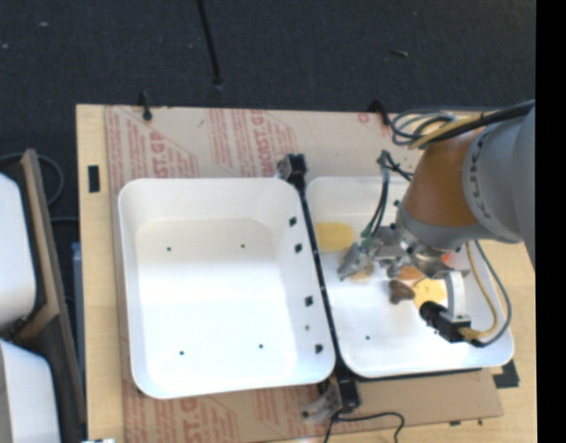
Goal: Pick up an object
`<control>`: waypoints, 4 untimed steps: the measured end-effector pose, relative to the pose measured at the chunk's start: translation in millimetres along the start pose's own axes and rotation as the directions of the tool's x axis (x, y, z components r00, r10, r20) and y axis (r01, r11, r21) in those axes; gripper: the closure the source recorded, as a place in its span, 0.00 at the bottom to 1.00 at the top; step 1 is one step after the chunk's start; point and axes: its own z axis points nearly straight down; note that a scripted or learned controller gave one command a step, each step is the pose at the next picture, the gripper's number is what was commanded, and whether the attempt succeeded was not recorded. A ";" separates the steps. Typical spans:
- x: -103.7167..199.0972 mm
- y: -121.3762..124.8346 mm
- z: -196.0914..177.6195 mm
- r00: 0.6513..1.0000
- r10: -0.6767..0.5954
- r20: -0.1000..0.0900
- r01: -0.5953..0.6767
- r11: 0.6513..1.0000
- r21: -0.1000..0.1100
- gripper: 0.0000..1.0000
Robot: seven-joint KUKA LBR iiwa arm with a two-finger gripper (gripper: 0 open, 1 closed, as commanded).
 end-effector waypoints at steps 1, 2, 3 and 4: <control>-0.1 1.2 -10.1 1.000 0.000 0.001 0.000 1.000 -0.002 1.00; -0.1 1.0 -9.7 1.000 0.000 0.001 0.000 1.000 -0.001 0.00; -0.9 1.4 -20.3 1.000 0.002 0.001 -0.002 1.000 -0.003 1.00; -0.8 1.2 -19.8 1.000 0.001 0.001 -0.001 1.000 -0.002 0.00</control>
